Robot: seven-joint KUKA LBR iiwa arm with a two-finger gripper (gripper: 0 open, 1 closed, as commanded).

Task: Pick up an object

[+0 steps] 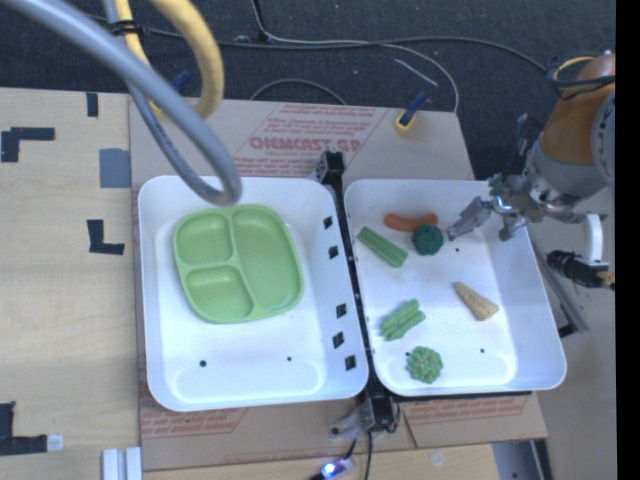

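Claw [487, 218] hovers over the upper right edge of the right bin [530, 298], fingers spread apart, nothing between them. Just left of it: dark green ball [428, 239], touching an orange carrot [410, 222] above it. Further left, green pod [382, 247]. Below claw: tan cone [476, 301]. Lower left: green bean bunch [402, 320] and broccoli [424, 364]. Far left, left bin [160, 368] holds a green divided plate [238, 263].
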